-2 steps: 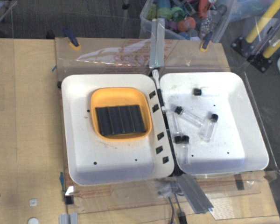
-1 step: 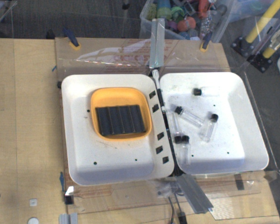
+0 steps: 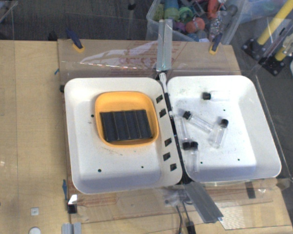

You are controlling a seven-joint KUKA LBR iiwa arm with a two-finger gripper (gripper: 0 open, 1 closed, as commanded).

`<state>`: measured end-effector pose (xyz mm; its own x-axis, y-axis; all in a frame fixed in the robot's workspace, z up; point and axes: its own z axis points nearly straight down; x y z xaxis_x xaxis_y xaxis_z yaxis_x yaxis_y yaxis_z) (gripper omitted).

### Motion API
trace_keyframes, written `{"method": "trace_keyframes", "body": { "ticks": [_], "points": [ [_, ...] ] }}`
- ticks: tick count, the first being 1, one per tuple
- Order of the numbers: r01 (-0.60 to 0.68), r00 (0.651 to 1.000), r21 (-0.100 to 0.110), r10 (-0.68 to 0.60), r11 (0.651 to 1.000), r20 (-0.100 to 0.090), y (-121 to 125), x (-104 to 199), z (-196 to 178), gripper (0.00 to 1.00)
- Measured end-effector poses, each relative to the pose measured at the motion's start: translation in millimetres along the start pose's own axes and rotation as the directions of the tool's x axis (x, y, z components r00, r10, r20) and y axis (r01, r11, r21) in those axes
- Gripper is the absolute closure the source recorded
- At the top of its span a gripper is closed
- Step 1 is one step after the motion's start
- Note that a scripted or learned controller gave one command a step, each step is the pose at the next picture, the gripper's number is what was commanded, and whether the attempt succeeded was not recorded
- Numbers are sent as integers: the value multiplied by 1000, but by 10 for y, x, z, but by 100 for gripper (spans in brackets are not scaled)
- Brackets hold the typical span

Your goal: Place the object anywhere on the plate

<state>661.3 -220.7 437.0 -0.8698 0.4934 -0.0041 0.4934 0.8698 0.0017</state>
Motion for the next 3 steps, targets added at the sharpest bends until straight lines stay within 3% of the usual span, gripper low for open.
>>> {"method": "trace_keyframes", "body": {
  "ticks": [1, 2, 3],
  "points": [
    [200, 980, 0, -200, 980, 0, -11, 23, 0, 100],
    [354, 935, 0, -354, 935, 1, -6, 17, -1, 100],
    [659, 752, 0, -659, 752, 6, 6, -20, 0, 100]
  ]
}}
